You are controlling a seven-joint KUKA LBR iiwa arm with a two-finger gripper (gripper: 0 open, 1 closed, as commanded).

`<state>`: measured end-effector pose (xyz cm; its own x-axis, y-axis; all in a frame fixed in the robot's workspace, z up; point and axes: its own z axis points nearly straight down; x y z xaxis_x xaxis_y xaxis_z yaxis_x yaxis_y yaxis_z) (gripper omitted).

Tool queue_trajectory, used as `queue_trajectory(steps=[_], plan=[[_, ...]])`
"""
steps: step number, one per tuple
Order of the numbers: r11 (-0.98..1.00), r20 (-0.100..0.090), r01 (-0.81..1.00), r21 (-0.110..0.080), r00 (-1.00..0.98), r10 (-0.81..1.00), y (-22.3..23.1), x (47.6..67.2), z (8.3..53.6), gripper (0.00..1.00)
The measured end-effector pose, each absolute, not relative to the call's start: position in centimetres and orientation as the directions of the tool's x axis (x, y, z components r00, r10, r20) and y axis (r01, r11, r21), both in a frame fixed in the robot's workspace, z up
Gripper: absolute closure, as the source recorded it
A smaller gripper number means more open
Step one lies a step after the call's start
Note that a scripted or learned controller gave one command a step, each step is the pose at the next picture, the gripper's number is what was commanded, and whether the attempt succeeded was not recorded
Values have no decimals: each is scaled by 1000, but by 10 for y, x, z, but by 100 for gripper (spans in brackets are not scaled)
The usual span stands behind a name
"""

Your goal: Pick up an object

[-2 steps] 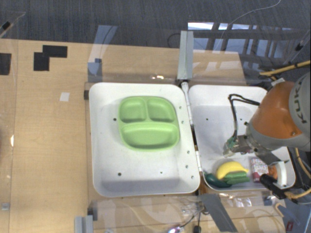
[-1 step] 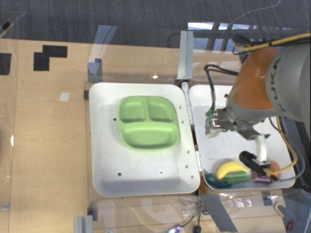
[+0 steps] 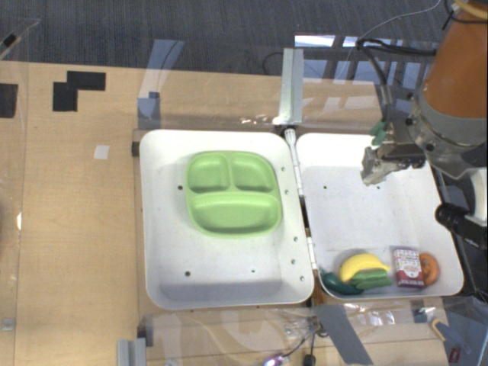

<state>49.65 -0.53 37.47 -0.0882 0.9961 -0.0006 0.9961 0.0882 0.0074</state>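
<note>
A yellow banana (image 3: 362, 265) lies on a dark green vegetable (image 3: 358, 282) at the front of the right bin (image 3: 358, 212). Beside them to the right stand a small red and white box (image 3: 409, 268) and an orange round item (image 3: 429, 268). My gripper (image 3: 377, 166) hangs over the back of the right bin, well behind these objects, and nothing shows between its fingers.
The left bin (image 3: 164, 204) holds a green divided plate (image 3: 232, 193). A metal divider rail (image 3: 299, 197) runs between the two bins. The arm's grey body and orange band (image 3: 457, 59) fill the upper right.
</note>
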Motion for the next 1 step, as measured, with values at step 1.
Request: queue_trajectory(steps=[1], plan=[[147, -1, 989, 7, -147, 989, 6, 556, 436, 100]])
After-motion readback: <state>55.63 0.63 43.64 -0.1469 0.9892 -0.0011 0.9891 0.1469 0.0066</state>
